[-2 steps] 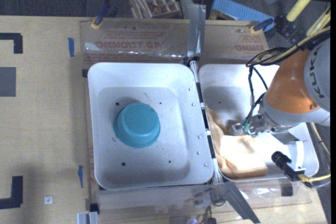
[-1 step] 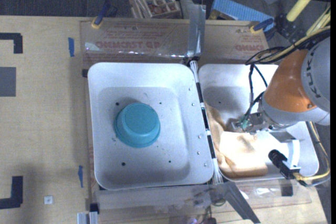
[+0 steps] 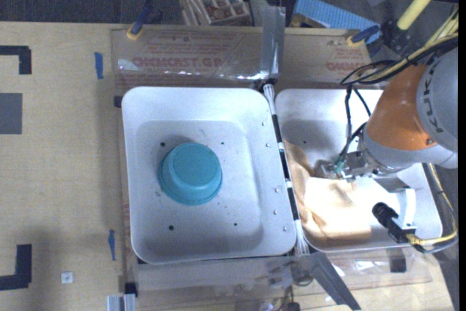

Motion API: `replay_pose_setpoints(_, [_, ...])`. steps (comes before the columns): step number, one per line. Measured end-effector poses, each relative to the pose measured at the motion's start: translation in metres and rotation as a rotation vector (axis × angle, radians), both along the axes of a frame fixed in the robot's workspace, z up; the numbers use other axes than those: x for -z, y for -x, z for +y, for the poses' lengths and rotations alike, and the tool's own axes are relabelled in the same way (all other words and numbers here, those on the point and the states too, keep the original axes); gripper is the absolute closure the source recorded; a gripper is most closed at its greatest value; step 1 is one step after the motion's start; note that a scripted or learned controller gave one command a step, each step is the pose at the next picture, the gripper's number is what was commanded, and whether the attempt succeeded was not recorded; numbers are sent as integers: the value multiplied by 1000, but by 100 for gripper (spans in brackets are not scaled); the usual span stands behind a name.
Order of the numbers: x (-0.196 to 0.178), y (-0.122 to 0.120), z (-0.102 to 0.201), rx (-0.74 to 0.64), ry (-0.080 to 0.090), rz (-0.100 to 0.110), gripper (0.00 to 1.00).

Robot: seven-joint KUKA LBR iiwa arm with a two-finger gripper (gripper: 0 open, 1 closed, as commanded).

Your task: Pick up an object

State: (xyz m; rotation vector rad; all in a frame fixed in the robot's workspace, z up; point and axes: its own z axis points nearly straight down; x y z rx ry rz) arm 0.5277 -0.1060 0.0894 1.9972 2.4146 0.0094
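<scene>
A teal bowl (image 3: 191, 172) lies upside down in the middle of the left bin (image 3: 145, 113). A beige, cloth-like thing (image 3: 331, 211) lies crumpled in the near left part of the right bin (image 3: 309, 109). The arm comes in from the right, and my gripper (image 3: 340, 170) is low in the right bin, right at the far edge of the beige thing. The wrist hides the gripper's tips, and I see nothing lifted off the bin floor.
The shared wall between the bins (image 3: 280, 156) runs just left of the gripper. Behind the bins stand a cardboard panel (image 3: 193, 54) and some clutter. A bare wooden bench top (image 3: 58, 156) extends to the left.
</scene>
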Motion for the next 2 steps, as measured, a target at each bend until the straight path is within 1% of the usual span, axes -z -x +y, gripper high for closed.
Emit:
replay_pose_setpoints(1, [0, -38, -2, -88, 3, -1, 0])
replay_pose_setpoints(2, [0, -38, -2, -88, 3, -1, 0])
